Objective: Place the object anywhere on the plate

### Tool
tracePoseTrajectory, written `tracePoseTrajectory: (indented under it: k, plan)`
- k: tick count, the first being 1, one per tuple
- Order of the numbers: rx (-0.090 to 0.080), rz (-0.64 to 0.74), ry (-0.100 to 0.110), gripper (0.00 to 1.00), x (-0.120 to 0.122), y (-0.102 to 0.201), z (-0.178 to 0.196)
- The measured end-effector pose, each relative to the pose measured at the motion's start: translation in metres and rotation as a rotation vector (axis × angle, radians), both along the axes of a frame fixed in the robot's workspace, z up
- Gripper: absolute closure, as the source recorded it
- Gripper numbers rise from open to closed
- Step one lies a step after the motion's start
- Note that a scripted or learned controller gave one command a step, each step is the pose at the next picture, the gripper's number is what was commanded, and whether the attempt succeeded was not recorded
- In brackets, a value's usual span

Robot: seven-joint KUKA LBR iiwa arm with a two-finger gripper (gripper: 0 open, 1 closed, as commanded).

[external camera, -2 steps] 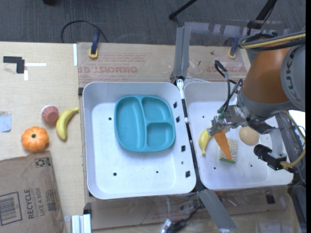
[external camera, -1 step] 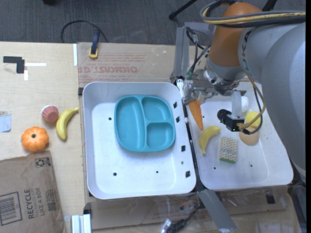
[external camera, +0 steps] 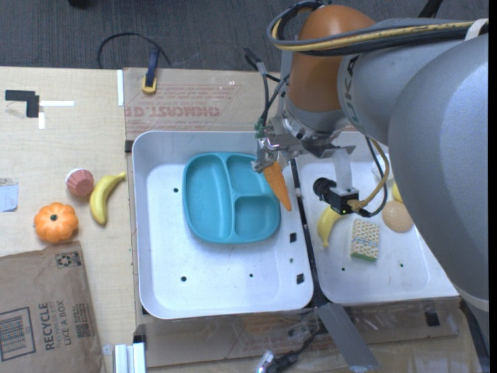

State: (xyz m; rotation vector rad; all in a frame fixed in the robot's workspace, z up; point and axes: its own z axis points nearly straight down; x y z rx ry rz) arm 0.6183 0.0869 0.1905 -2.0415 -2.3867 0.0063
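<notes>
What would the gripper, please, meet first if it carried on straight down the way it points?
Probably the right edge of the blue plate: the gripper holds a carrot pointing down over it, though depth is unclear.

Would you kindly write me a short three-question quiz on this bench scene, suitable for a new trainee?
1. True or false: the carrot lies flat in the right bin.
2. Which thing lies beside the sponge in the right bin? A) pumpkin B) banana C) cupcake
3. Fill in: the blue plate has ___ compartments.

Key
1. False: it hangs from the gripper, over the plate's right edge in the left bin.
2. B.
3. Three.
</notes>
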Motion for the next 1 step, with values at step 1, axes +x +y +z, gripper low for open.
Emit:
tracePoseTrajectory:
  k: [1]
  plan:
    - [0.0, 0.001, -0.001, 0.0, 0.0001, 0.0, 0.0001]
